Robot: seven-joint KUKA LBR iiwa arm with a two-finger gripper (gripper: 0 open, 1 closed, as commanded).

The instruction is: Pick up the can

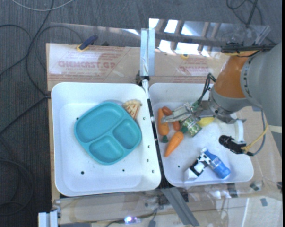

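One grey two-finger gripper (180, 113) is reaching with fingers spread, the small green-labelled metal can (191, 126) lying just beside them, needing closure around it.

Dark grey carpet (33, 27) with loose cables (5, 122) around the bench (95, 63)

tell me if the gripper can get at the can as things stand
Probably yes. The gripper is low in the right bin, right beside the can, which lies on its side. Carrots and a yellow piece crowd close around it, so a clean grasp is not certain.
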